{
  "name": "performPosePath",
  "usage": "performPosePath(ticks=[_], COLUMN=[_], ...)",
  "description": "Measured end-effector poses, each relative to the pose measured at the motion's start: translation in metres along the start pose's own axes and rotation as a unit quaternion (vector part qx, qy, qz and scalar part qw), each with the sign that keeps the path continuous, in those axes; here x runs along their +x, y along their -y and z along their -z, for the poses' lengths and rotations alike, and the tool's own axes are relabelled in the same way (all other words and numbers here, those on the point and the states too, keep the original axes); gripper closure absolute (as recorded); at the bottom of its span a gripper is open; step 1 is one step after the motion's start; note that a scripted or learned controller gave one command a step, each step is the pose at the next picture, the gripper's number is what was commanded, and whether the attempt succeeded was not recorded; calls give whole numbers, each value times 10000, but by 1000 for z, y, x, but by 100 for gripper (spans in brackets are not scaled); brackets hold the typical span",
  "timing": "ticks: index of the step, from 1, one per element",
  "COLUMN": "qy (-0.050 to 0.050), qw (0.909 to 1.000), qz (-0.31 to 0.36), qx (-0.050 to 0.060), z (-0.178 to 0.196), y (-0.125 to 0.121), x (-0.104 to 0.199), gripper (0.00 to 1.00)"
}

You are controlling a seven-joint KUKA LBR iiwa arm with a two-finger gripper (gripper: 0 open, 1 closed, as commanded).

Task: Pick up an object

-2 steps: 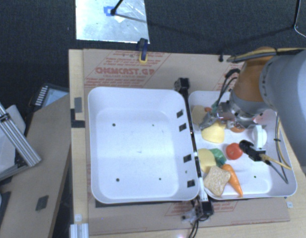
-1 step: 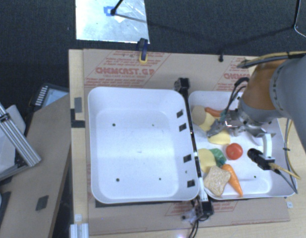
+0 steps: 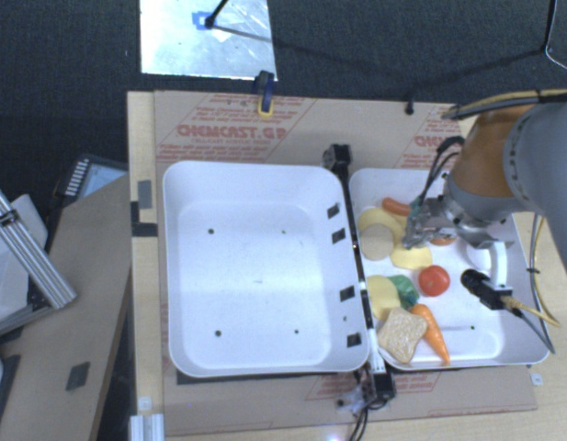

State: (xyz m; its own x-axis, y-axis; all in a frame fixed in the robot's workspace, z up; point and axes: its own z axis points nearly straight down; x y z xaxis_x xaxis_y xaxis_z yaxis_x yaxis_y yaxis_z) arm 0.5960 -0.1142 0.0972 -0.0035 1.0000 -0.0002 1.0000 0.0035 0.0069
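- Camera view, looking down at a slant on a bench with two shallow white bins side by side on a brown board.
- Left bin (image 3: 255, 274) is the larger in the picture, with a plain white floor.
- Right bin (image 3: 481, 343) holds a cluster of toy food, mostly along its left side.
- Grey arm with an orange band (image 3: 485, 159) reaches in from the right over the far part of the right bin.
- Gripper (image 3: 419, 232) points down among the food; whether its claw is open or closed cannot be told, and nothing can be seen held in it.
- Just left of the gripper lies a pale round piece (image 3: 376, 242), with a yellow piece (image 3: 411, 258) just below it.
- Red tomato (image 3: 434, 281) sits nearer the viewer, beside a green piece (image 3: 407, 288).
- Slice of bread (image 3: 402, 334) and an orange carrot (image 3: 431, 331) lie touching at the near edge.
- Another orange piece (image 3: 395, 207) lies at the far side.
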Motion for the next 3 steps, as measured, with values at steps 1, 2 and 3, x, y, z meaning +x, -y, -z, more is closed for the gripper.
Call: performPosePath(ticks=[1, 2, 3], qy=[-2, 2, -2], qw=[10000, 10000, 10000], qz=[-16, 7, 4], qx=[28, 12, 20], z=[-12, -12, -12], y=[56, 22, 10], x=[23, 29, 32], gripper=[100, 100, 100])
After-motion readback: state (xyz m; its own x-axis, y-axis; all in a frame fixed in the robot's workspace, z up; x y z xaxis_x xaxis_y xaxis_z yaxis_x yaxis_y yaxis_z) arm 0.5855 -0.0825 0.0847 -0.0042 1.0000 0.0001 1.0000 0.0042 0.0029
